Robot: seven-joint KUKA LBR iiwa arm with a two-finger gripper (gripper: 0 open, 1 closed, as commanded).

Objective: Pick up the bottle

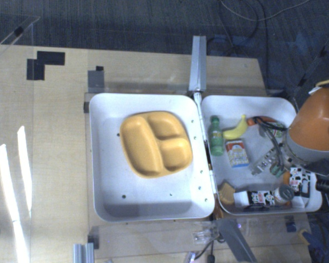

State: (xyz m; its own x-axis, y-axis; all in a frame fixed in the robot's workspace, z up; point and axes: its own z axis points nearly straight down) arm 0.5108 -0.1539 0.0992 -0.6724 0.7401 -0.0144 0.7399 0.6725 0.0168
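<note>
1. My claw (270, 163): metal two-finger assembly with cables, low over the middle of the right white bin (263, 104), hanging off my grey arm with the orange band (317, 126) that comes in from the right.
2. Claw state: can't tell. Cables and glare hide the tips.
3. Target: small green plastic bottle with a white cap (215, 136). It lies in the right bin, hard against the bin's left wall, in the upper half.
4. Relative to my claw: the bottle is well to the left and a bit further up in view. Not touching. A yellow banana (236, 129) and a small red-and-white printed card (237, 152) sit between us.
5. Bottle axis: long axis runs roughly up-down in view, parallel to the bin's left wall. Cap points to the top of the view.
6. Left white bin (101, 163): holds a yellow plastic divided tray (155, 143), centred.
7. Right bin, bottom edge: a white tube with a dark label (257, 198) lies crosswise, and a tan rounded object (226, 191) is just left of it.
</note>
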